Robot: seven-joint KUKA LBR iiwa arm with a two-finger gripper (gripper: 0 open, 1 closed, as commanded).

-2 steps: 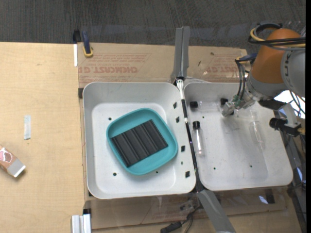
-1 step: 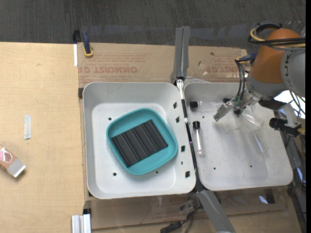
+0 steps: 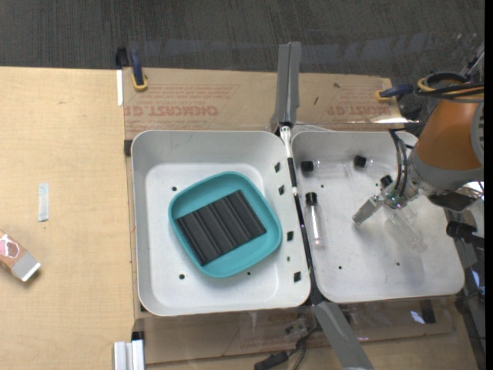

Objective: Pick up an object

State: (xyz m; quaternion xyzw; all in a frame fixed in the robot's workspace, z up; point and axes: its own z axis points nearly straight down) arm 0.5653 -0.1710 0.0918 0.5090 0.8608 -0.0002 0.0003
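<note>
we see the teal tray (image 3: 225, 226) with its dark ribbed insert lying in the left bin (image 3: 146, 230), untouched. in the right bin (image 3: 339, 284) a clear tube (image 3: 313, 218) rests by the divider. farther back, our gripper (image 3: 377, 206) hangs low over the right bin; nothing sits between its fingers, whose spread we cannot tell. the pick is not yet done.

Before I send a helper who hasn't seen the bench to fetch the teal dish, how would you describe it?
Find the two white bins side by side and take the left bin. The teal dish lies in its middle, a rounded square turned at a slant. Its dark ribbed insert marks it out.
</note>
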